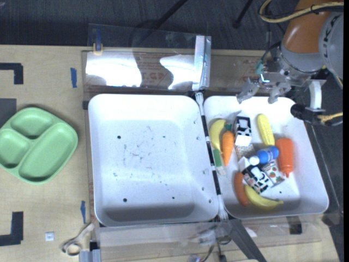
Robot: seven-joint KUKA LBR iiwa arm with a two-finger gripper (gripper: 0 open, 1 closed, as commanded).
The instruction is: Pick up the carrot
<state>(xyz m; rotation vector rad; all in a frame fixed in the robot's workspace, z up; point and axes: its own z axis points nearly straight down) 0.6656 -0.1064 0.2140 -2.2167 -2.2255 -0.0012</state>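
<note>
Pale wooden bench (43, 81) is stretching across the view, carrying two shallow white bins side by side. Left bin (144, 157) is sitting bare apart from faint scuffs and a few dark dots on its floor. Right bin (311, 192) is holding a crowded pile of toy food. Among it, the carrot (227, 148) is lying near the bin's left wall, orange, pointing roughly away from the camera, with a yellow banana (217, 131) touching its far-left side. Just right of the carrot, small black-and-white cartons (242, 134) are lying. An ear of corn (265, 129) is lying further right, a blue-capped bottle (264, 157) below it, and a larger orange vegetable (284, 155) near the right wall. Another banana (262, 200) is curving along the near edge of the pile.

Green divided plate (35, 144) is resting on the bench well left of the bins.

Gripper (260, 93) is hanging over the far edge of the right bin, fingers spread apart and holding nothing, well apart from the carrot.
</note>
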